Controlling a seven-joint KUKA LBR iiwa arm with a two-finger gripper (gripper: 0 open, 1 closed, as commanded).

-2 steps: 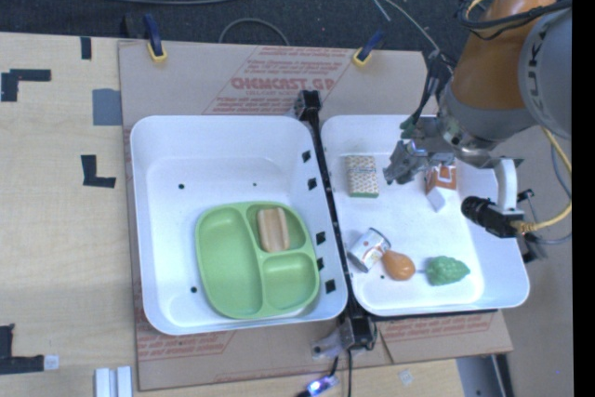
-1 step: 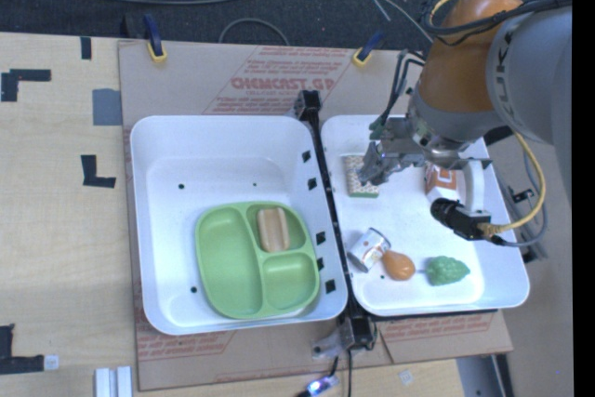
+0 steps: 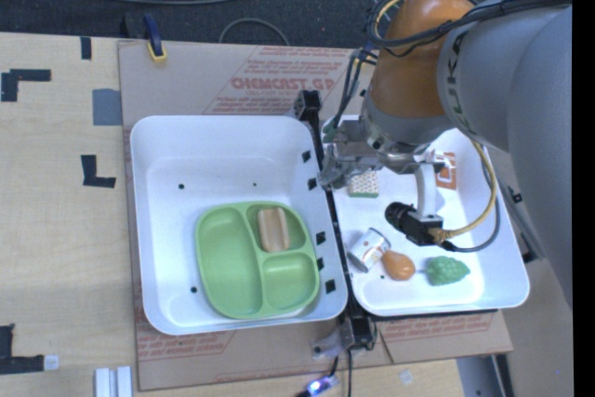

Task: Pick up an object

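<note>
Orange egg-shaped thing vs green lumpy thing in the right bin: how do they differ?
Colour: the orange piece is orange-tan, the green piece is pale green. Surface: the orange piece looks smooth and rounded, the green piece bumpy with an uneven outline. Place: the orange piece lies nearer the divider, next to a small white item; the green piece lies farther right. Both are small and rest loose near the front wall of the right bin.

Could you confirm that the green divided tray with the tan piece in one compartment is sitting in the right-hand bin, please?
Not quite: the camera view shows the green divided tray lying in the left bin, not the right. The tan piece does sit in one of its compartments, the upper right one.
</note>
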